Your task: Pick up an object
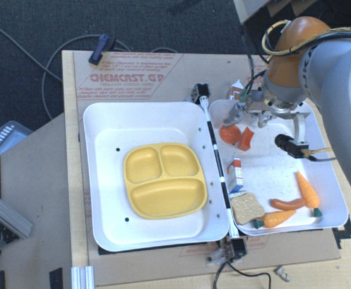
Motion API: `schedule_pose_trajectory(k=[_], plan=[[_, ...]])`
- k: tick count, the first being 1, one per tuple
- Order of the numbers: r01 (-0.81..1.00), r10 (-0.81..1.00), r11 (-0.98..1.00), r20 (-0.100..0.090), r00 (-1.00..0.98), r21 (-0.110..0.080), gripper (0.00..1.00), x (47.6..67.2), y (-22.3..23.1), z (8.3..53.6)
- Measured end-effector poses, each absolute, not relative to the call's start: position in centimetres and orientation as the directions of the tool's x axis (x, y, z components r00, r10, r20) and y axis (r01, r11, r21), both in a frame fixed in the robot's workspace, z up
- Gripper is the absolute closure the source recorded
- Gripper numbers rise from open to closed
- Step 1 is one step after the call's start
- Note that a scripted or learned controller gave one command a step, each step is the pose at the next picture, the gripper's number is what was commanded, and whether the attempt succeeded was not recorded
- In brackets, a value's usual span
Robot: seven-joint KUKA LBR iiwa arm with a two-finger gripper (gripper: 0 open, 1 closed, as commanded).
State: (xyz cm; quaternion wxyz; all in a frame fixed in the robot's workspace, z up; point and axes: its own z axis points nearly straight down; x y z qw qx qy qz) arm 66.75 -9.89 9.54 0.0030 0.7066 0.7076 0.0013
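1. Right bin (335,191): back rim crowded by arm; bare floor mid-bin.
2. Tool (253,114) at back-left corner, grip state cannot tell.
3. Red object (236,135) just below tool.

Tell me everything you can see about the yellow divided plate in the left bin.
The yellow divided plate is a rounded rectangle that looks like matte plastic. It has three compartments: two small ones at the far side and one wide one at the near side, separated by raised ridges. It lies flat, right side up, slightly rotated, near the middle of the left bin. It rests only on the bin floor; nothing lies in it and nothing else touches it.
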Motion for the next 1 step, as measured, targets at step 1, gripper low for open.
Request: schedule_pose_trajectory(k=[1], plan=[[1.000,1.000,0.002,-0.003,-0.002,0.010,1.00,66.83,-9.87,10.60]])
